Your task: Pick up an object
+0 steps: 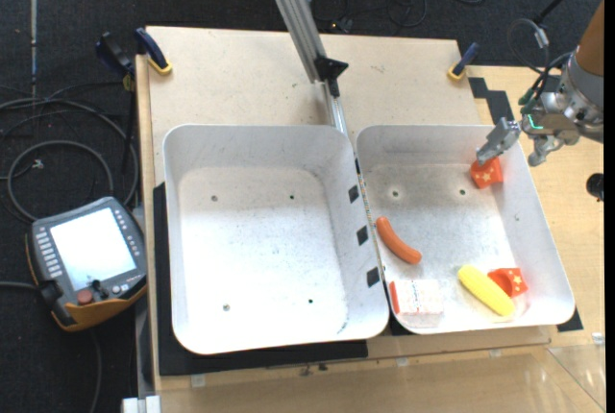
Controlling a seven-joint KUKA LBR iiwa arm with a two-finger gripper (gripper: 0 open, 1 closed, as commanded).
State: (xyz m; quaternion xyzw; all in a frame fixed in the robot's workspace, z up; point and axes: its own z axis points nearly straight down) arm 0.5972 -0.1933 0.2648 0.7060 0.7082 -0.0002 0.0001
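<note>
I see a pale wooden tabletop [250,80] on dark carpet with loose cables, and a teach pendant [86,259] on the floor off its near-left corner. Two white bins sit side by side; I take the right bin [538,219] as my landmark. The left bin [183,209] touches it along the shared edge. Inside the right bin: an orange sausage-shaped piece [398,240] near the shared edge, a white-and-red block [415,299] at the near-left corner, a yellow banana-like piece [485,290] near the front rim, a small red block [510,280] touching that yellow piece. The tool [524,140] hangs over the bin's far-right corner; one finger [498,142] reaches an orange-red cube [487,172] just below it. I cannot tell whether the tool is clenched or released.
</note>
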